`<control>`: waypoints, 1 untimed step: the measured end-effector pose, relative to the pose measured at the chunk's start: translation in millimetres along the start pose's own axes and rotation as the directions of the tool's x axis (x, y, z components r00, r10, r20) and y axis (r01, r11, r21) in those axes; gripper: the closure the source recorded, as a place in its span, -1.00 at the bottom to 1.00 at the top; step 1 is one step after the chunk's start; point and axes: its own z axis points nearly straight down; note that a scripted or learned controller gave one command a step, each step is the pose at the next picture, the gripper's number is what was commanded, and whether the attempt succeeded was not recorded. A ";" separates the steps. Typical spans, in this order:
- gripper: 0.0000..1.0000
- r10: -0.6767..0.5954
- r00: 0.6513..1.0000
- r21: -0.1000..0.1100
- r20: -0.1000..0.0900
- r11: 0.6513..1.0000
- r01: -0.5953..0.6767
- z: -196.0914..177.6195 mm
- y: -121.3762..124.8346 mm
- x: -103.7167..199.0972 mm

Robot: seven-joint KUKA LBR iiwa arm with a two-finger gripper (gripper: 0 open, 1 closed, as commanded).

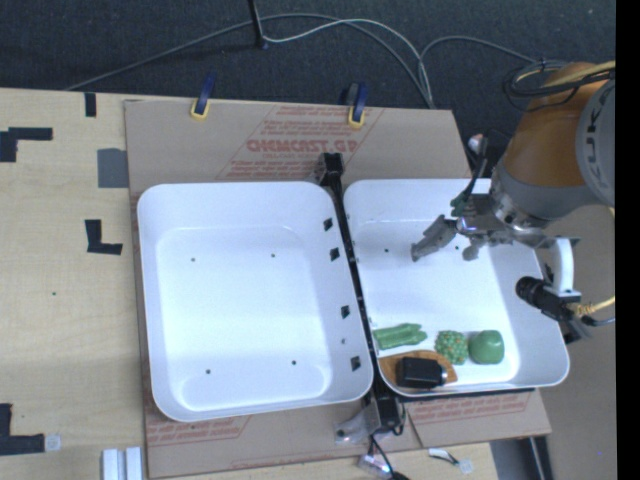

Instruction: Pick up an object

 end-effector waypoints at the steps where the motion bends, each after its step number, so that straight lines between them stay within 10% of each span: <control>1: -1.00 -0.001 1.000 -0.006 0.001 1.000 0.001 -3.1 1.5 0.0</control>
